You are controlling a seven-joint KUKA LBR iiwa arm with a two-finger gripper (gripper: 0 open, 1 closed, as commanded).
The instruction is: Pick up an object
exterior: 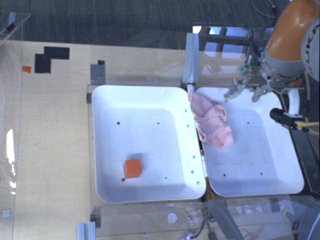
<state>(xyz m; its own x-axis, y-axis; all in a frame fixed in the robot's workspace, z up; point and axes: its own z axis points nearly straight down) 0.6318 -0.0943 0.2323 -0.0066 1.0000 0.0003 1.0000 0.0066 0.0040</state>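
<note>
Two shallow white plastic bins sit side by side on a pale wooden bench (50, 149). In the left white bin (145, 104), a small orange cube (132, 168) rests on the floor toward the near-left corner, well apart from everything else. In the right white bin (260, 184), a crumpled pink cloth (214, 125) lies against the left wall, its upper edge draped up toward the rim where the two bins meet. The grey arm with its orange band (290, 21) comes in from the upper right, and the two-finger gripper (246, 93) hangs over the far edge of the right bin, just beside the cloth's upper right but apart from it. Its slim metal fingers (233, 92) are spread wide with nothing between them. A black cylindrical fitting (280, 115) juts in from the right, above the bin's right side. On the bench's far left lie flat black rectangular patches (50, 58) and a small orange square marker (26, 69). No brand, label or legible writing can be made out on the bins, the cube, the cloth or the arm.
</note>
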